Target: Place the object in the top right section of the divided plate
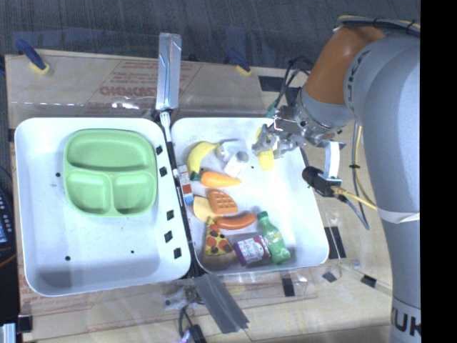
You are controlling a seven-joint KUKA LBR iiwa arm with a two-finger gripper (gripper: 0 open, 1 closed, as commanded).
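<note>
Right now a small yellow piece (265,158) is sitting just under the hand (275,138), at the upper right of the right bin (308,213). It's prob. toy corn or a lemon, too small to tell. It's touching or nearly touching the fingertips, but I can't tell whether the hand is clamped on it, spread around it or just hovering over it; wrist hardware is blocking that bit. Judging by the task, this looks like the pick step, w/ the arm (371,84) reaching in from the right and bending down over the bin's far corner.

Next to the piece, a white cup-like thing (234,157) is lying just to its left, then a banana (201,153) and a carrot (221,180). Lower down a waffle (223,203), a hot dog (235,222), a pizza slice (216,244), a purple packet (249,250) and a green bottle (273,237) are crowding the bin's near end, some touching. The yellow piece is lying apart from that pile, which prob. makes it the easier pick.

The plate (111,171) is waiting in the left bin (43,263), green, w/ one long section along the top and two smaller ones below. It's well apart from the hand, so the carry is going to cross the divider (168,77) between bins. Placing isn't done yet.
</note>
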